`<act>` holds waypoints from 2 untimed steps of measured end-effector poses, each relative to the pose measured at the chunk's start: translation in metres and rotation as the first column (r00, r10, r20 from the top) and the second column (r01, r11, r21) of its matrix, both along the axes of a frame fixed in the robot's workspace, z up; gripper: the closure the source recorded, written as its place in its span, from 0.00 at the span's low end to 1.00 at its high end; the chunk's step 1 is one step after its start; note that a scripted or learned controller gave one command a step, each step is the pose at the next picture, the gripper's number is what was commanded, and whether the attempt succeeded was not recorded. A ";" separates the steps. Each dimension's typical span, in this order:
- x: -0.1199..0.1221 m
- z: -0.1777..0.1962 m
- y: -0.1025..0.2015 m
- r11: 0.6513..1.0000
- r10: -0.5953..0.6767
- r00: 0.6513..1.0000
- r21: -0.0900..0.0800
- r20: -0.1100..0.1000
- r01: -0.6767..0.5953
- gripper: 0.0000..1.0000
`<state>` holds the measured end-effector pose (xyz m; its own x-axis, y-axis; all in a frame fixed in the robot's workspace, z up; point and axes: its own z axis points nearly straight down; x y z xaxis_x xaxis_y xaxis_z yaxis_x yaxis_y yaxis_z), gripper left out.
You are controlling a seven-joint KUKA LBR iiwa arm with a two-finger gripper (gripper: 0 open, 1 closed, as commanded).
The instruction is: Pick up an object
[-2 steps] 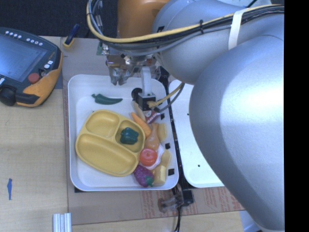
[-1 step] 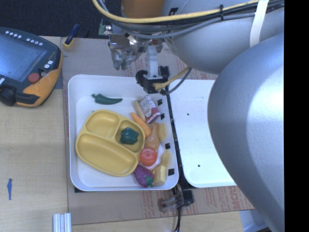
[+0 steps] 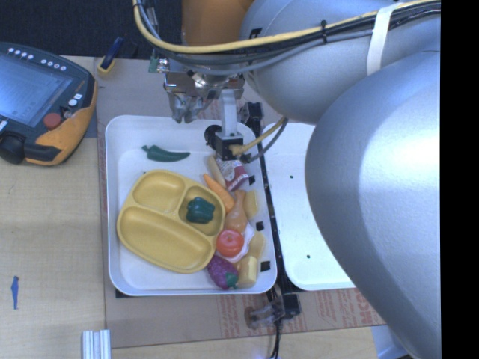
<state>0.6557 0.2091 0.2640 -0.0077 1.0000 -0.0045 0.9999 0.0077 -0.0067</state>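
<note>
The left white bin (image 3: 116, 200) holds a yellow divided plate (image 3: 153, 234) with a dark green pepper (image 3: 200, 210) on it. A green chilli (image 3: 166, 153) lies near the bin's back wall. Along the bin's right side lie an orange carrot (image 3: 218, 189), a red tomato (image 3: 230, 242), a purple piece (image 3: 221, 271) and several pale yellow pieces (image 3: 251, 204). My gripper (image 3: 187, 113) hangs over the back rim of the left bin, above and right of the chilli. It is open, with nothing between its fingers.
The right white bin (image 3: 296, 223) lies partly under my arm (image 3: 359, 163). A teach pendant (image 3: 41, 103) sits on the bench at the back left. A black divider strip (image 3: 266, 208) runs between the bins.
</note>
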 end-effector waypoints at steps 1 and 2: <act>0.001 0.033 -0.009 1.000 -0.003 1.000 0.003 0.007 0.003 1.00; 0.000 0.007 0.006 1.000 0.000 1.000 0.001 0.000 0.000 1.00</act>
<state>0.6560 0.2147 0.2713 -0.0080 1.0000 -0.0038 0.9999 0.0080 -0.0066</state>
